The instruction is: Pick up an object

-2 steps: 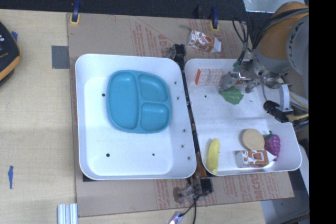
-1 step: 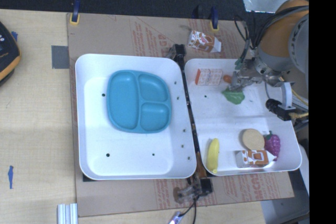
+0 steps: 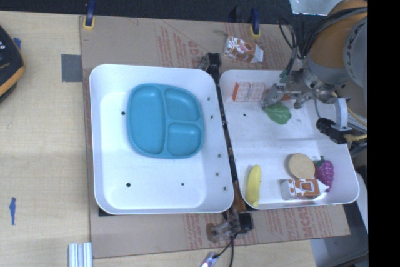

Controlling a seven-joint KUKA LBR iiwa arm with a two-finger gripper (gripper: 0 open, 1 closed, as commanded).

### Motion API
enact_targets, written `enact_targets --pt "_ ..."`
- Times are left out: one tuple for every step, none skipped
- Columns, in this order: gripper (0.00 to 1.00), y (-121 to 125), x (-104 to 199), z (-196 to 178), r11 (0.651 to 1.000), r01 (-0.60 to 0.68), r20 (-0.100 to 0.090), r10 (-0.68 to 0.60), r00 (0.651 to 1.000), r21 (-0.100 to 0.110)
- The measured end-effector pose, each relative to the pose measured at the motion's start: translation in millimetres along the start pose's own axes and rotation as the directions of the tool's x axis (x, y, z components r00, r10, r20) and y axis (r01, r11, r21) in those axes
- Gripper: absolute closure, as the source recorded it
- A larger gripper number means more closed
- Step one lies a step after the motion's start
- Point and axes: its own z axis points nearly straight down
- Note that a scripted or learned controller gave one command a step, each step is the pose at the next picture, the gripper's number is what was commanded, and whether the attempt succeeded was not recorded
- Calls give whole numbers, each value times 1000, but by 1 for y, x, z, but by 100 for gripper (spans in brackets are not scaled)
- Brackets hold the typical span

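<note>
Left bin [image 3: 106,197]: you have a divided plate [image 3: 165,120] in its far half | Right bin [image 3: 250,134]: a carton [image 3: 249,91] at your far-left corner, a leafy item [image 3: 277,114] just right of it under the gripper [image 3: 279,99] | Near edge, left to right: banana [image 3: 253,184], small box [image 3: 302,189], round piece [image 3: 301,165] behind it, grapes [image 3: 324,172] | Packet [image 3: 243,50] lies on the bench behind the right bin

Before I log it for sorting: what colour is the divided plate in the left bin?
Light blue, plain; the divided plate shows clearly in the camera view.
</note>
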Motion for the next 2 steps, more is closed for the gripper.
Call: enact_targets --pt "0 13 -4 10 1000 -1 -1 1 1000 -4" --pt "0 7 -6 10 1000 -2 -1 2 1000 -2"
